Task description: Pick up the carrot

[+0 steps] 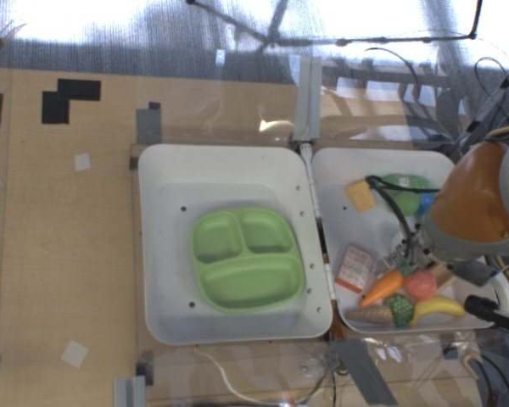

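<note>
Gripper (410,251) is hanging low in the right bin (339,193), can't tell its state from up here. Carrot (383,287) is sitting just below-left of it, lying diagonally, fat end pointing up-right toward the gripper.

Two white bins sit side by side. The left bin (161,253) has a green divided plate (248,259) in it. The right bin (335,185) holds the carrot (382,287), lying tilted next to a red-and-white packet (354,268), with a banana (439,309), broccoli (400,310) and a yellow cheese block (360,196) around. The gripper (405,253) sits just above the carrot, under the arm's orange band (475,193).
</note>
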Controlling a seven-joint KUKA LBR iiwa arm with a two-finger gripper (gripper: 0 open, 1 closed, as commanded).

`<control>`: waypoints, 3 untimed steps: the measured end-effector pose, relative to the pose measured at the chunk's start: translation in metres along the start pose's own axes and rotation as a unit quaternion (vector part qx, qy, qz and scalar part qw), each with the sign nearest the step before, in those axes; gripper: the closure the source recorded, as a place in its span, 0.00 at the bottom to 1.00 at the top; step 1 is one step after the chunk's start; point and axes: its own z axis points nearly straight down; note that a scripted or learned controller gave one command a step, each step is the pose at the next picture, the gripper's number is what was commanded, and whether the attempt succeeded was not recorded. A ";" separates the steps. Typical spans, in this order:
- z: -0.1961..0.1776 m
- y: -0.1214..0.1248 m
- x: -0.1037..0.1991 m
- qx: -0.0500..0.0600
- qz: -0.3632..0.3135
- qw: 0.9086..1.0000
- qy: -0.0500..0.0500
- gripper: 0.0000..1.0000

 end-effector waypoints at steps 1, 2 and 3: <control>-0.084 0.050 0.085 0.007 0.132 0.991 0.005 1.00; -0.095 0.052 0.083 0.005 0.128 0.992 0.003 1.00; -0.149 0.033 0.062 0.005 -0.069 0.998 0.004 1.00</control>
